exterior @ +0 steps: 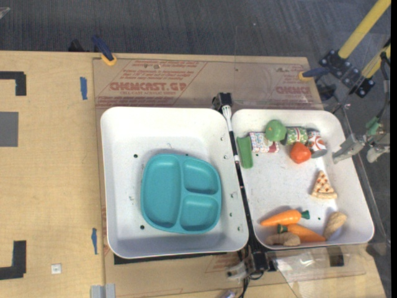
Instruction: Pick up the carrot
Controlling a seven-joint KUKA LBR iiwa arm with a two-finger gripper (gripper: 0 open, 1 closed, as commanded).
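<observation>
Carrot [282, 218]: lying in the right bin [279, 179] near its front edge, long axis running left-right.
End effector [353, 148]: being seen at the bin's right rim; carrot lying down-left of it.
Jaw state: cannot be told.

In the left bin [118, 166] we see a teal divided plate [181, 193]. In the right bin [353, 185] we find a green block [244, 151] against the left wall, a green ball [275, 130], a red tomato-like piece [300, 153], a pizza slice [322, 185] and a beige potato-like piece [335, 221]. Both bins rest on a cardboard sheet [198, 79] on the tabletop [43, 166].
</observation>
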